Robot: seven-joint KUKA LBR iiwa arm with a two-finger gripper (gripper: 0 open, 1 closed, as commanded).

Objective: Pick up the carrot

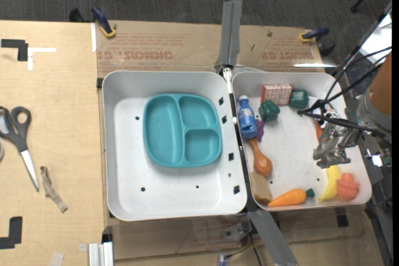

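Two shallow white bins are seen side by side on the worktop [50, 134]. In the left bin [118, 152] a teal divided plate [183, 130] with three compartments is placed, slightly tilted in the view.

The carrot [289, 198] is found in the right bin [287, 146], near its front wall, lying almost flat with the green end pointing to the right. Just beside it on the right a yellow banana [330, 184] and an orange-pink toy [346, 187] are seen. To the left of the carrot, along the bin's left wall, a brown pear-shaped piece [262, 162] is lying, and above it a blue bottle with a white cap [246, 116]; its label cannot be read. At the back of the bin a red and white box [277, 94] and two dark green pieces [269, 110] are placed; the print on the box is too small to be read.

The hand [327, 156] is held over the right side of the right bin, above the banana and well apart from the carrot. Whether it is spread or pressed together cannot be told; nothing is seen between its parts.

Behind the bins a cardboard sheet [156, 50] is lying, with red printed letters that appear mirrored and are not legible with certainty. On the left of the worktop a pair of scissors [19, 140] is lying.
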